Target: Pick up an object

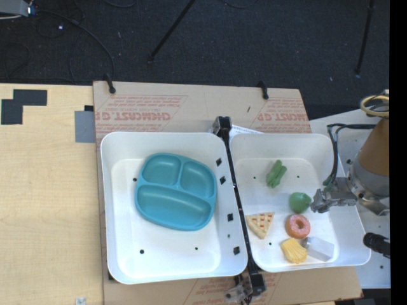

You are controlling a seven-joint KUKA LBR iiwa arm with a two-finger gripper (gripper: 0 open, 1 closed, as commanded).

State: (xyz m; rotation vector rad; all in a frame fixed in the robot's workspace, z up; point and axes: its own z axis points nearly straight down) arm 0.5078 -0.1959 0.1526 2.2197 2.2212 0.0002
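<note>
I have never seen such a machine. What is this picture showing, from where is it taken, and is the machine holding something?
One camera looks down at a slant on a bench with two white bins. The grey and orange shape at the right is a robot arm; its end effector hangs at the right bin's edge, next to a round green toy. I cannot tell whether it grips anything. The left bin holds a teal divided plate. The right bin also holds toy food: a green vegetable, a waffle slice, a pink donut and a yellow piece.
</note>
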